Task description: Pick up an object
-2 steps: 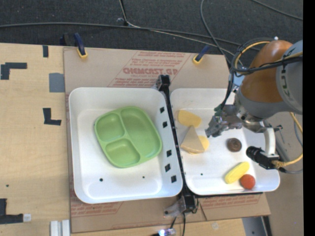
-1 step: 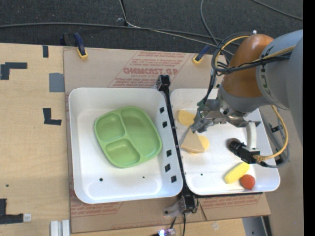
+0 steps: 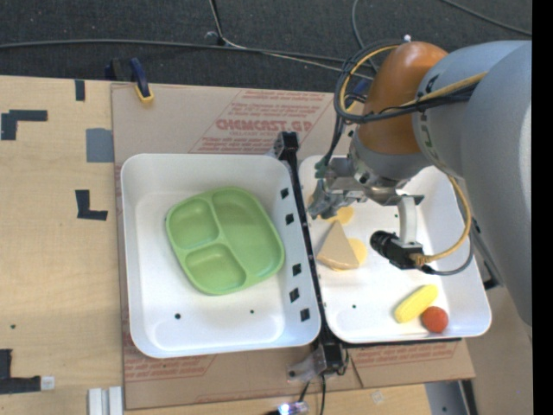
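A cardboard-topped bench [image 3: 251, 119] carries 2 white bins; I have the arm reaching into the right bin [image 3: 458, 322]. My gripper [image 3: 327, 199] sits low at that bin's upper left corner, and I cannot tell its state from here. A pale wedge [image 3: 341, 251] lies just below the gripper, likely my target since it is closest. A yellow piece [image 3: 415, 303] and red ball [image 3: 435, 319] lie farther off. The green tray [image 3: 225, 240] sits across the divider.

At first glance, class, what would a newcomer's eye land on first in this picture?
The big grey arm with its orange band fills the right side, reaching down over the right bin. Next comes the bright green divided plate in the left bin, then the yellow piece and small red piece near the right bin's front corner.
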Action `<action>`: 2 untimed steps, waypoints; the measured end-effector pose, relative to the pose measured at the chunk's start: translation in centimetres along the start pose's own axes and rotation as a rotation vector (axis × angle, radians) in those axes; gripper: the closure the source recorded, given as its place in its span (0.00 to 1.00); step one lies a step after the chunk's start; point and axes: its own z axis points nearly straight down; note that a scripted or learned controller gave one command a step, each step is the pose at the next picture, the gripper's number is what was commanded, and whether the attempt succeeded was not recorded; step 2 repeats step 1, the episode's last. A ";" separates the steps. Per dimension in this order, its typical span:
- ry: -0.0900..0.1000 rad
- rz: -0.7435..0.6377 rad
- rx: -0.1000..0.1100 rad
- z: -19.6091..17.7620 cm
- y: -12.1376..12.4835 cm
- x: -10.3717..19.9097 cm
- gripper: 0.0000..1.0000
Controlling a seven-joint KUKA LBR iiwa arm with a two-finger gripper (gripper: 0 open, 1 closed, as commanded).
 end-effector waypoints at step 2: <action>0.001 -0.002 0.000 -0.7 1.8 6.1 1.00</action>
